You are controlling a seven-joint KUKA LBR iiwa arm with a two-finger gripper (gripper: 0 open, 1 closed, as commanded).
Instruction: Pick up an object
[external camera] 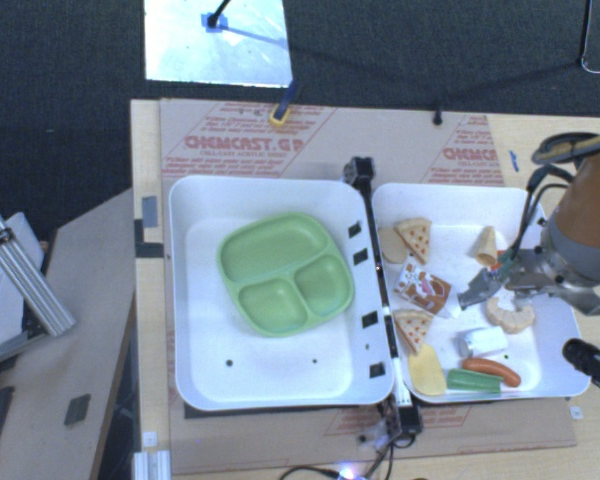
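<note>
Gripper (477, 296) low over right bin (550, 388), nothing visibly held.
Finger spread: cannot tell. Toy food spread loose for picking; nearest are snack packet (422, 286), just left, and bagel (510, 315), just right.

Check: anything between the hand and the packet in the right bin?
Nothing visible. The hand hangs just right of the packet, with bare bin floor between them. The pizza slices lie above and below the packet, the donut to the hand's right, all off that line.
</note>
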